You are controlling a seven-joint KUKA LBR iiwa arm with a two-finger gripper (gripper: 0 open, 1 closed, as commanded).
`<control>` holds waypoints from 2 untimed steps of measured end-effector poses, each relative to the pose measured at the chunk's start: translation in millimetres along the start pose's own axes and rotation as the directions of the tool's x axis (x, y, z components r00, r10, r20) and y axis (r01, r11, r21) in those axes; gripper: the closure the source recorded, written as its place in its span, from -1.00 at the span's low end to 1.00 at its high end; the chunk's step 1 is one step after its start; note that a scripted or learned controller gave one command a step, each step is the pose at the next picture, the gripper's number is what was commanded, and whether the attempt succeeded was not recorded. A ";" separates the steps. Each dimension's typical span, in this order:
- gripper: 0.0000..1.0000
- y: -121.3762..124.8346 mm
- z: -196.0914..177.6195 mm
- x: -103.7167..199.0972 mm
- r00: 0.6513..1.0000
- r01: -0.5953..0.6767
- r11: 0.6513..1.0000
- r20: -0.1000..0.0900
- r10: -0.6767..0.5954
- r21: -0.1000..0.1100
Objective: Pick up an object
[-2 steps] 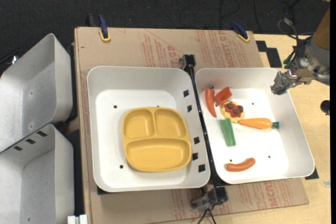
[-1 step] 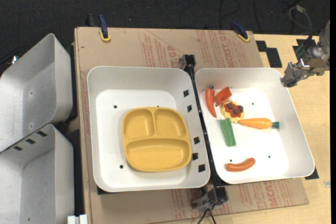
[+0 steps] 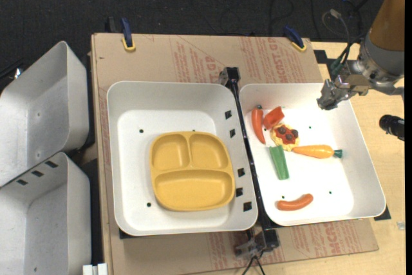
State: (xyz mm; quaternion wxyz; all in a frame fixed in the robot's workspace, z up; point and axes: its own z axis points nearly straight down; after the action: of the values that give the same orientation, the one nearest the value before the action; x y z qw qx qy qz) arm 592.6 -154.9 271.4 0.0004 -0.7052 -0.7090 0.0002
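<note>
Red printed lettering runs across the brown cardboard sheet (image 3: 193,55) under the two bins, along its far edge and again at its near right corner, but no word of it can be made out.

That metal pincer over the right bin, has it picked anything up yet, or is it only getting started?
Nothing looks picked up so far. The pincer sits at the far right corner of the right bin with nothing under it. The toy foods lie on the bin floor: a carrot, a sausage, a green stick and a red and yellow cluster. The yellow tray lies in the left bin. Reaching, gripping and lifting all remain.
</note>
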 end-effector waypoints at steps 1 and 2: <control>1.00 15.8 10.1 43.0 1.000 -0.002 1.000 0.001 0.002 0.000; 1.00 20.1 21.1 102.9 1.000 0.000 1.000 0.000 0.000 0.001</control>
State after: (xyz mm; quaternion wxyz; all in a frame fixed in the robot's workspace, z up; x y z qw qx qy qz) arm 612.1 -51.8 250.3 0.0007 -0.7050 -0.7092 0.0004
